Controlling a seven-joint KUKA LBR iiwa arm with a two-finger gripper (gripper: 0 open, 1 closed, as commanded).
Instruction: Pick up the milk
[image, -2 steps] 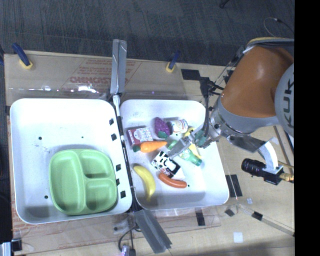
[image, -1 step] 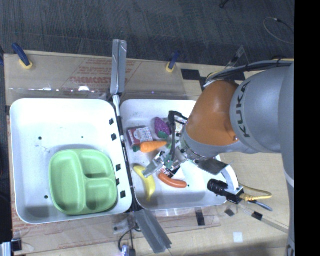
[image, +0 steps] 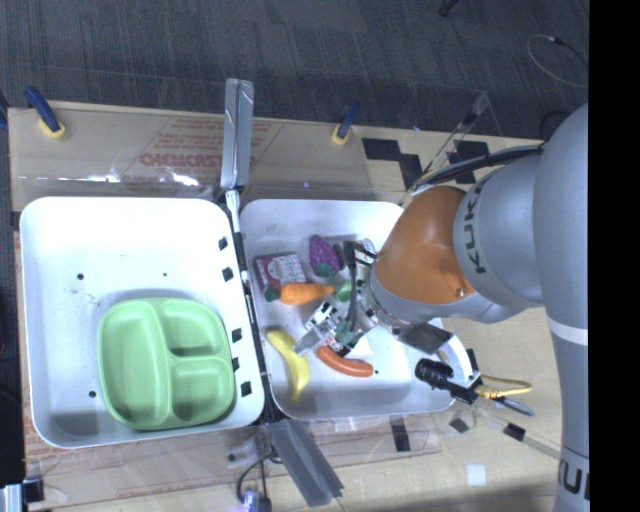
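Note:
The milk is a small maroon carton with a pale label, lying in the right bin near its left wall. My gripper is low in the same bin, to the right of and below the carton and apart from it. It hangs between an orange carrot and a red sausage. The orange wrist band hides the bin's right half.
Purple grapes lie just right of the milk. A yellow banana lies at the bin's lower left. The left bin holds a green divided tray. A metal divider stands between the bins.

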